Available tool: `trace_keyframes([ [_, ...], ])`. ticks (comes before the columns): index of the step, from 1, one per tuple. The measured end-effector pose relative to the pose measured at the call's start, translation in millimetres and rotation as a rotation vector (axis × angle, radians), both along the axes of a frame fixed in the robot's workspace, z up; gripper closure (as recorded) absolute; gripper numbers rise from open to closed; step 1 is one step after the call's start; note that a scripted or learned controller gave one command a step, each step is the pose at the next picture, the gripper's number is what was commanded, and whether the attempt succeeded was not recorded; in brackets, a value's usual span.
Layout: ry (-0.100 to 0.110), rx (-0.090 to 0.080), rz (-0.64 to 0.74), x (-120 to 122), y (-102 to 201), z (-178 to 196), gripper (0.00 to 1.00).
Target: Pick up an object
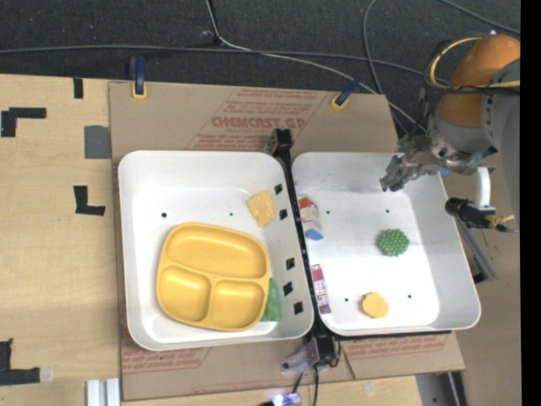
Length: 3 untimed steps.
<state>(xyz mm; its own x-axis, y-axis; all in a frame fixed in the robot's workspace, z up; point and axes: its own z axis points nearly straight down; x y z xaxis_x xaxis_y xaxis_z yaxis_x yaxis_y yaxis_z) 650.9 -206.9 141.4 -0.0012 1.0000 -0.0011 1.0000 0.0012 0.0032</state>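
Green and knobbly, the small ball [393,243] sits mid right bin [456,311]. My claw [394,178] hovers above, carrying nothing; its opening I cannot tell. Next: descend onto it.

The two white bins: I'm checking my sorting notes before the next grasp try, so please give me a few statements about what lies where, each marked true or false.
1. The yellow divided tray lies in the left bin. True.
2. The green bumpy ball lies in the left bin. False: it lies in the right bin.
3. The gripper hangs over the right bin's far side. True.
4. The small orange round piece sits on the yellow divided tray. False: it rests on the right bin's floor, near its front edge.
5. The green bumpy ball is between the gripper's fingers. False: it lies apart, nearer the camera.
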Motion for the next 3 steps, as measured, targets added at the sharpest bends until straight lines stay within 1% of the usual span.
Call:
trace_keyframes([
  [1,-0.002,0.000,0.001,9,6,49,1.00],
  [2,-0.001,0.000,0.000,11,6,96,1.00],
  [3,0.006,0.002,0.003,-9,59,86,1.00],
])
